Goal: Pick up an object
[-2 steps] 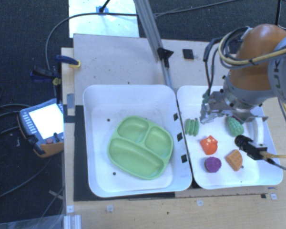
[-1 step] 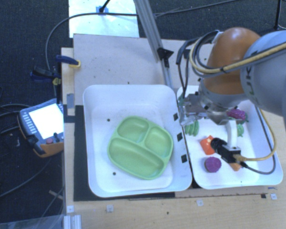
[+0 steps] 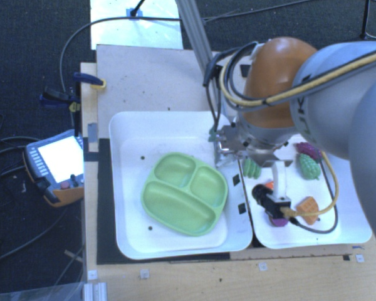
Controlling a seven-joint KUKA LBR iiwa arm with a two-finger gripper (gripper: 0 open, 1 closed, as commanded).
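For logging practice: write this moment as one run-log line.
gripper: over bin divide | left bin: green plate | right bin: green toy, orange toy

Even, diffuse light, mild blur (screen (image 3: 55,157) glaring white)

no text, label, brand or number can be read anywhere; the handheld pendant's screen (image 3: 55,157) glows blank white.

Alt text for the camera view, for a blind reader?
A grey-and-orange robot arm reaches in from the right, its tool at the divide between two white bins. The left bin holds a green divided plate; the right bin holds a green item, a purple item and an orange item.
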